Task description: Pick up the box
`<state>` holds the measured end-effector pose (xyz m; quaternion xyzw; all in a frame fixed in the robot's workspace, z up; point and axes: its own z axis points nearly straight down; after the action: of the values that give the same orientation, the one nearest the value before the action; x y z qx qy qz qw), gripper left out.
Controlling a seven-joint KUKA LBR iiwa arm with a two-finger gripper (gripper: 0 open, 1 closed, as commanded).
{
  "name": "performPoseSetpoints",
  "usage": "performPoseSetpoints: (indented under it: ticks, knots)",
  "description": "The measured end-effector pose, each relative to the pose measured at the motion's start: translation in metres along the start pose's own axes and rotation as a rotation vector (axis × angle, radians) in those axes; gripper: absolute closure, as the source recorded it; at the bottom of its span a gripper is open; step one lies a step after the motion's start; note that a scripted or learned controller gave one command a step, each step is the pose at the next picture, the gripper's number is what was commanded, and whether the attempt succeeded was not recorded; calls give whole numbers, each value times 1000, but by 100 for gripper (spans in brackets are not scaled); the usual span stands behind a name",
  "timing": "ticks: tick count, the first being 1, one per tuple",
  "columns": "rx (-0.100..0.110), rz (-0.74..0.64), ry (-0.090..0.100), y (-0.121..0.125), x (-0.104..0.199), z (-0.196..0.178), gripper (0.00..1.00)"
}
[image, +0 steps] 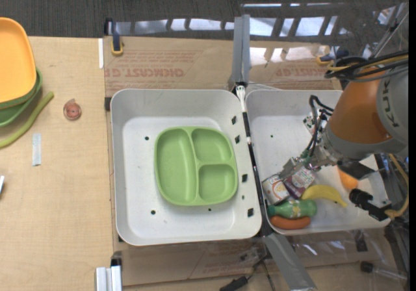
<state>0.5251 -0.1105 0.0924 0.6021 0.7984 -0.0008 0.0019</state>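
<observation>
Approach/grasp step. Jaws [304, 167] down in right bin [273, 114], right over box [286, 184]. Jaw state: cannot tell. Box lies flat just beside banana [326, 193], above pepper [292, 209]. Next: confirm grip, lift straight, avoid dragging neighbours.

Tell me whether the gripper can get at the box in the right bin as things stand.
Probably yes: the gripper is right at the box, low in the right bin. A banana lies close beside it and may crowd the grasp.
</observation>
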Motion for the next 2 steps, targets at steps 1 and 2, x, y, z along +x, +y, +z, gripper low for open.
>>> performPoseSetpoints:
  ticks: [1,2]
  knots:
    - [0,4,2,0,-1,-9,100]
    - [0,-389,4,-29,-16,1,100]
